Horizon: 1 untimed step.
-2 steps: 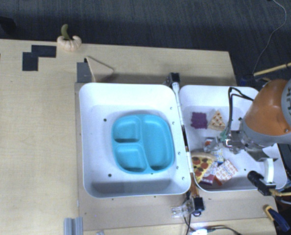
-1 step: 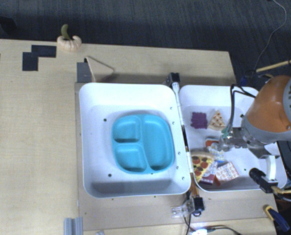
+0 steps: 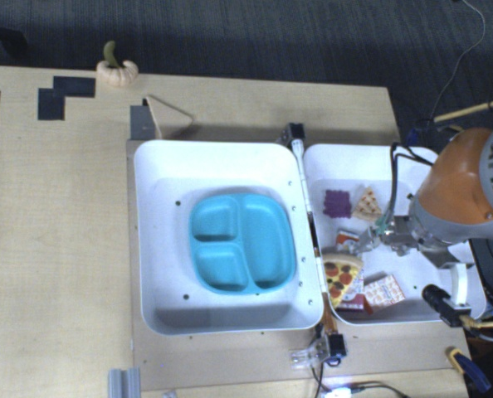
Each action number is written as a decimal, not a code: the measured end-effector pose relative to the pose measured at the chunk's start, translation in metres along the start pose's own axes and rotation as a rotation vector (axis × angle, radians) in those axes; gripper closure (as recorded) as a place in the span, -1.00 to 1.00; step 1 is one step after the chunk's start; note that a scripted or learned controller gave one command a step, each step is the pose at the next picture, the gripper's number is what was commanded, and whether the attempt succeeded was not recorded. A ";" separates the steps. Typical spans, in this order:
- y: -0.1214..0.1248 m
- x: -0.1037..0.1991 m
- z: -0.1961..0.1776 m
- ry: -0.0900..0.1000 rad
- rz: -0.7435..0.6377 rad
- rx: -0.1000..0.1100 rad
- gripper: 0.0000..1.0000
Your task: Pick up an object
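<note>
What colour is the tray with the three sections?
Light blue tray, seen in the camera view.

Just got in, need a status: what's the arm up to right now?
The arm's gripper is down in the right bin, among small toy items: a purple block, a pizza slice and a red-and-white packet. Nothing shows between its fingers, so no pick yet. The left bin holds a blue divided tray, untouched.
</note>
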<state>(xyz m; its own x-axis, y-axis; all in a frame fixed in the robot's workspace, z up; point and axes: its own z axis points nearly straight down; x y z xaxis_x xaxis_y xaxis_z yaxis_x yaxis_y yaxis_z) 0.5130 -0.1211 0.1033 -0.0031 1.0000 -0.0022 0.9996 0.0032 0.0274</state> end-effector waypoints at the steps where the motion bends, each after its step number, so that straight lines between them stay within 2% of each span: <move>1: -0.019 0.024 0.012 -0.004 0.003 0.002 -1.00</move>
<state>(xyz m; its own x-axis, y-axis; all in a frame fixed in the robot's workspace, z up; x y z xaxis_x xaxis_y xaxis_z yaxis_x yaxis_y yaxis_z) 0.4939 -0.0974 0.0909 -0.0003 1.0000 -0.0063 0.9997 0.0005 0.0257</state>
